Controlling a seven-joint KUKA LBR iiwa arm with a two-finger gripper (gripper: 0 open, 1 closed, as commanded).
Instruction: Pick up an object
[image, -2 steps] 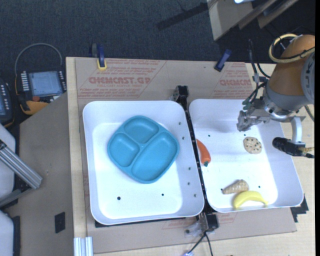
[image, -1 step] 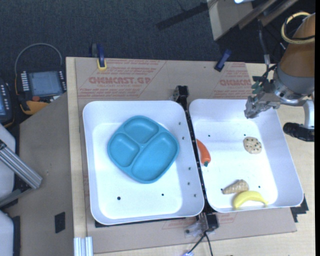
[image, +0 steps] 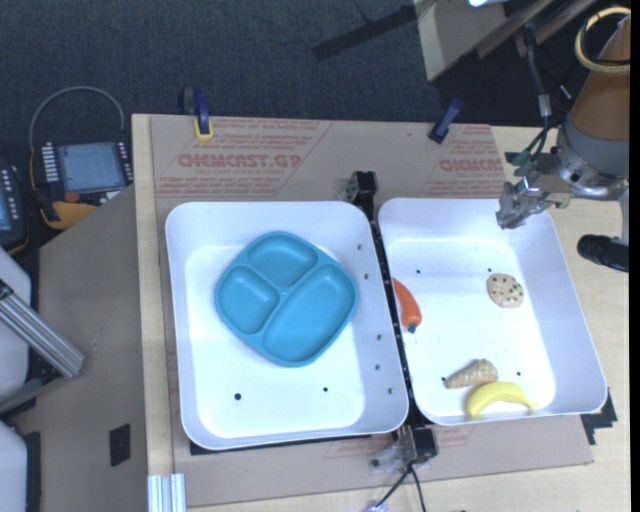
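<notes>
My gripper (image: 513, 212) hangs over the far right corner of the right bin (image: 450, 228), with nothing visible between its fingers. Below it in that bin lie a round cookie (image: 506, 290), an orange carrot (image: 406, 304) against the left wall, a tan cone-shaped piece (image: 470, 375) and a yellow banana (image: 497, 399) near the front edge. The cookie is the closest object to the gripper, a short way toward the front.
The left bin (image: 200, 400) holds a blue sectioned plate (image: 287, 297). The two bins meet at a black clamp strip (image: 362, 186). The arm's orange band (image: 603, 100) and grey wrist rise at the right edge above the bench.
</notes>
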